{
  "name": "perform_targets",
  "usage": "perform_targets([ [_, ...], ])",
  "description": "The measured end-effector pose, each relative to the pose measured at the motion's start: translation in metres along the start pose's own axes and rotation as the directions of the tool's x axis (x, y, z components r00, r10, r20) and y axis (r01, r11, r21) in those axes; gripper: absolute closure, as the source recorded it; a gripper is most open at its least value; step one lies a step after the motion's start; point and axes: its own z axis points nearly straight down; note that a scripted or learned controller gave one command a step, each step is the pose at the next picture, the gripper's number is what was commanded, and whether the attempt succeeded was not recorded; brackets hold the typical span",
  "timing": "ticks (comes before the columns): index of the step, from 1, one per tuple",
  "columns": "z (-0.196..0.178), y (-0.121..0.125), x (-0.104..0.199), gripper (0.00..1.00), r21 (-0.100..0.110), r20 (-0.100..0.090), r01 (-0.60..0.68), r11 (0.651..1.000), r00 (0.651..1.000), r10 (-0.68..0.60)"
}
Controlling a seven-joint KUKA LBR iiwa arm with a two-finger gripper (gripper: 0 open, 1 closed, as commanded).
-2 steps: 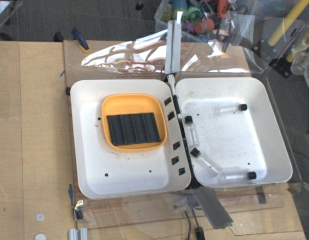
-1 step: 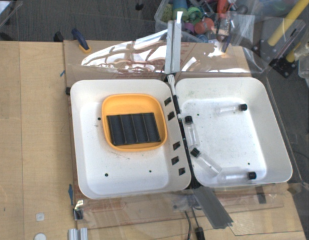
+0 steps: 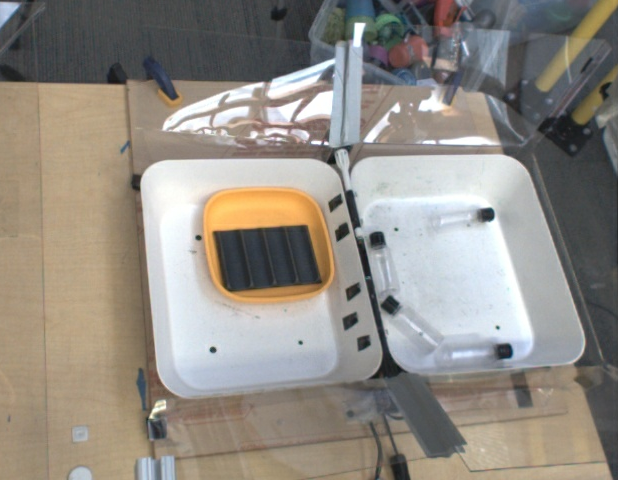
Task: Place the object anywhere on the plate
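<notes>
A yellow-orange square plate (image 3: 269,206) sits in the left white bin (image 3: 249,358), toward its upper middle. A black rectangular object (image 3: 267,257) with several parallel ridges lies flat on the plate. It covers most of the plate's floor and stays inside the rim.
The right white bin (image 3: 519,288) holds clear plastic tubes with black caps: one near the top (image 3: 459,218), one by the left wall (image 3: 381,268), one at the bottom (image 3: 469,350). Black clips (image 3: 349,290) line the divider between the bins. A clear box of coloured toys (image 3: 419,23) stands behind them.
</notes>
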Motion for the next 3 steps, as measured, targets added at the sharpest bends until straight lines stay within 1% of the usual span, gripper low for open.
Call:
perform_targets([
  [1, 0.0003, 0.0001, -0.0001, 1.0, -0.001, 0.001, 0.294, 0.956, 0.956, -0.294],
  [2, 0.0007, 0.0003, -0.0089, 1.0, -0.003, 0.002, 0.562, 0.827, 0.827, -0.562],
  [3, 0.0008, 0.0008, -0.0068, 1.0, -0.003, 0.004, 0.626, 0.78, 0.78, -0.626],
])
